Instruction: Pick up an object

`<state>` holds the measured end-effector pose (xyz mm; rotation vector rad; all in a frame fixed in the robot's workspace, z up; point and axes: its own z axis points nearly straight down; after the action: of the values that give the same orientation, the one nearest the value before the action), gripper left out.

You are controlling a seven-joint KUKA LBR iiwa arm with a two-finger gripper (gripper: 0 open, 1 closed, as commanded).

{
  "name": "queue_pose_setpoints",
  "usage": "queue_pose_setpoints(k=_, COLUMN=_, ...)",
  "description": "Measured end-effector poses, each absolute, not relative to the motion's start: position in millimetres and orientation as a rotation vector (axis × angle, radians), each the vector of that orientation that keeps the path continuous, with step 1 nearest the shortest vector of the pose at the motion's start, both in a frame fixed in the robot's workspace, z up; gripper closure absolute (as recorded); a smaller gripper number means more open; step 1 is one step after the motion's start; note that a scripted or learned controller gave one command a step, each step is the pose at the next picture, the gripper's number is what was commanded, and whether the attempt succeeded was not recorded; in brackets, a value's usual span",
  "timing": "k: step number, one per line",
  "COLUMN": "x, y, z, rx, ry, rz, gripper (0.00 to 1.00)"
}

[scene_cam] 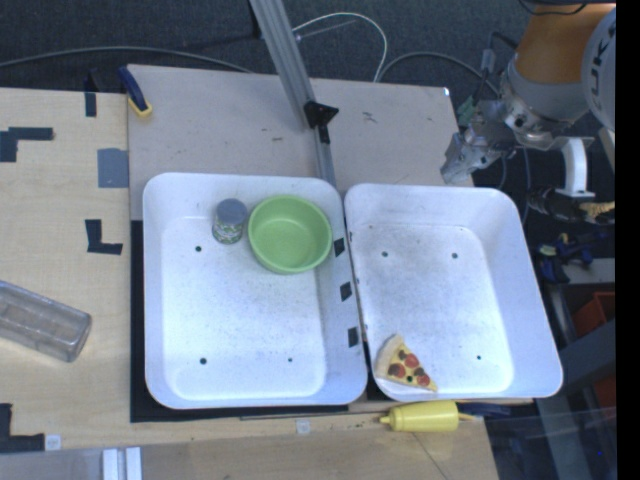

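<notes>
The two-finger gripper (pixel 462 160) sits above the right white bin's (pixel 520 268) far right corner; jaw state cannot be determined, nothing seen held. Left white bin (pixel 170 308): one round green plastic bowl (pixel 290 233) and one small grey-lidded can (pixel 229 221), touching, near the far edge. Right bin: one toy pizza slice (pixel 404 364) in the near left corner, long axis diagonal, tip toward the bin's far left.

The arm (pixel 560 38) enters from the upper right, its orange band above a grey wrist. The gripper (pixel 462 158) hangs at the wrist's lower left, pointing down and leftward, nothing visible between its fingers.
</notes>
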<state>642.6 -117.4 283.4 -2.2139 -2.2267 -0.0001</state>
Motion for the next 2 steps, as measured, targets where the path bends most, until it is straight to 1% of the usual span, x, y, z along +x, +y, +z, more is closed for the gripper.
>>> queue_pose_setpoints(k=1, x=630.2, y=-73, z=263, rx=-2.214, ry=-2.225, rz=0.002, gripper=1.0)
queue_pose_setpoints(k=2, x=616.8, y=-15, z=260, rx=-2.211, ry=-2.227, rz=0.001, gripper=1.0)
